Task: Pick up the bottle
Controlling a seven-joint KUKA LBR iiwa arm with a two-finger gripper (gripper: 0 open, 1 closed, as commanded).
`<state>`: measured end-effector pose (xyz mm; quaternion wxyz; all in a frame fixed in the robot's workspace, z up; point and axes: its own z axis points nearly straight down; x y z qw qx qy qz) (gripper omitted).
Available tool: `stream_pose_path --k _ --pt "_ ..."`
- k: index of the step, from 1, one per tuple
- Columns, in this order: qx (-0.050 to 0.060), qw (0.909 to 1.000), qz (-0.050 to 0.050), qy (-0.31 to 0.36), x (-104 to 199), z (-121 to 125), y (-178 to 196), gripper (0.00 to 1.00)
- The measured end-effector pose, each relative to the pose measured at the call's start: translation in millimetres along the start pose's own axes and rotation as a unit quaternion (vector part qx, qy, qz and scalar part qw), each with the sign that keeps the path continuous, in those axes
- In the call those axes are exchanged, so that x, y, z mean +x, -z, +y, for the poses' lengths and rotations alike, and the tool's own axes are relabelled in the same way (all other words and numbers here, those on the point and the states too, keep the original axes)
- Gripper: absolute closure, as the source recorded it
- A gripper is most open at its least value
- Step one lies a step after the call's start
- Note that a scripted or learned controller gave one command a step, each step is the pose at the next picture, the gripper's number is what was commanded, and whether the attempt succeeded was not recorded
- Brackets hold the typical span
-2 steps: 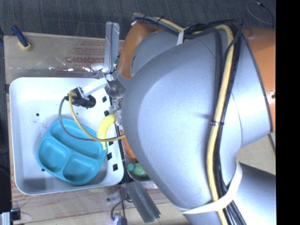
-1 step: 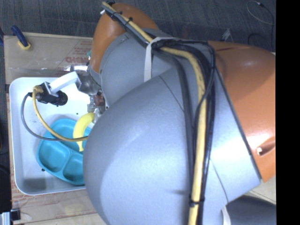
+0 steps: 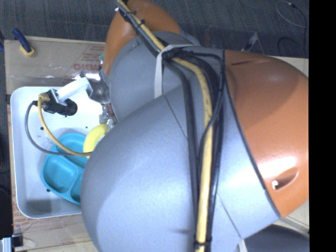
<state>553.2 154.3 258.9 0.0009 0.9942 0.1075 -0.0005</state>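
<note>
Item 1, nearest my camera: one grey arm [image 3: 173,182], so close that it covers the middle and right of the bench. One orange band [image 3: 273,135] sits on its right side, with a second orange section [image 3: 147,14] at the far end. One bundle of black and yellow cables [image 3: 203,140] runs along the arm.

Item 2: one white bin [image 3: 21,156], of which I see the left part. The arm overlaps its right side.

Item 3: two blue shallow dishes, overlapping. One [image 3: 59,175] lies toward the bin's near edge. The other [image 3: 73,142] lies just behind it.

Item 4: one yellow rounded object [image 3: 95,138], mid-bin, touching the farther blue dish and partly under the arm. I cannot tell whether this is the bottle.

Item 5: one gripper [image 3: 106,112], above the bin's far half and just behind the yellow object. I cannot tell how far it is opened, nor whether it holds anything. Beside it are one white bracket [image 3: 73,90] and one black cylinder [image 3: 60,107], and one yellow hose [image 3: 39,133] loops from there over the bin.

Item 6: one blue-handled tool [image 3: 23,42], at the far left corner of the bench [image 3: 58,56].
</note>
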Motion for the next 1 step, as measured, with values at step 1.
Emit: stream_pose_path --k 1 --pt "0.003 0.9941 -0.004 0.108 3.4 13.9 -22.7 1.00"
